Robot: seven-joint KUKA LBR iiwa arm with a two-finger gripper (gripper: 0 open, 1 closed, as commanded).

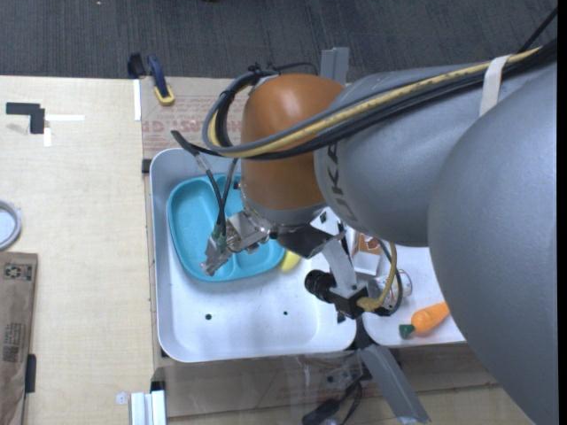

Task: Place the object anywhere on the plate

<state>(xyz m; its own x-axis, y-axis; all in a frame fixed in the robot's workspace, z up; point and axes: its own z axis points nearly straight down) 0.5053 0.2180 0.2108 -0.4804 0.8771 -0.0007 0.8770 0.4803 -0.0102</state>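
Hand (215, 257) over blue plate (190, 224), finger state unclear; carrot (429, 318) in right bin (390, 330)

Blue plate (190, 228), white bin (239, 326) — orange carrot (431, 317), green-tipped.

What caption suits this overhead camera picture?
Grey arm's end effector hovers over a blue plate in the white bin; carrot lies nearby.

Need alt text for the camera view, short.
A grey arm with an orange band reaches from the right, its pincer low over a blue plate in the left white bin. A toy carrot lies in the right bin.
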